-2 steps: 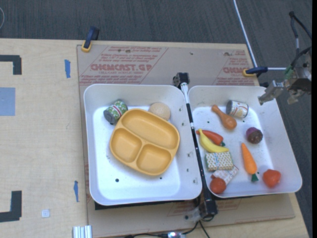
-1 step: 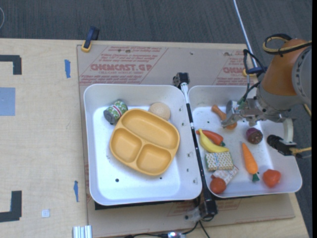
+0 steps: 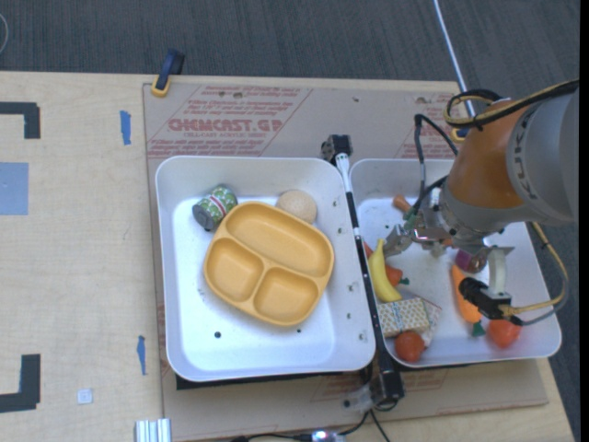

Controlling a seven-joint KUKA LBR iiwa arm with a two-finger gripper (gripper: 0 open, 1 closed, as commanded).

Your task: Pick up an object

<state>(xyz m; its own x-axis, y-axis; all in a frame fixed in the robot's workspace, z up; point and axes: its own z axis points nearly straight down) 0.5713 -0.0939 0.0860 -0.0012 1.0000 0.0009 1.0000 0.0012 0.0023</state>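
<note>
My arm enters from the right and hangs over the right bin. The orange band sits above the wrist, and the wrist covers the middle of that bin. My gripper points down into the bin near its left half; from this angle I cannot tell its state, and no object is visibly held by it.

Right bin contents:
- A banana lies along the left wall, upright in the view, just left of the gripper.
- A patterned block lies just below the banana, touching its lower end.
- A red ball rests at the front wall, just below the block.
- An orange carrot lies lower right of the gripper, partly hidden by a black part of my wrist assembly.
- A red-orange fruit sits near the front right corner, beside the carrot.
- A purple item shows beneath the wrist; its kind is unclear.
- A small orange piece lies near the back wall.

Left bin contents:
- A yellow tray with three compartments lies tilted across the centre.
- A green can lies on its side at the tray's upper left corner.
- A beige round object touches the tray's back edge.

Both bins rest on a brown board on the tabletop.
</note>
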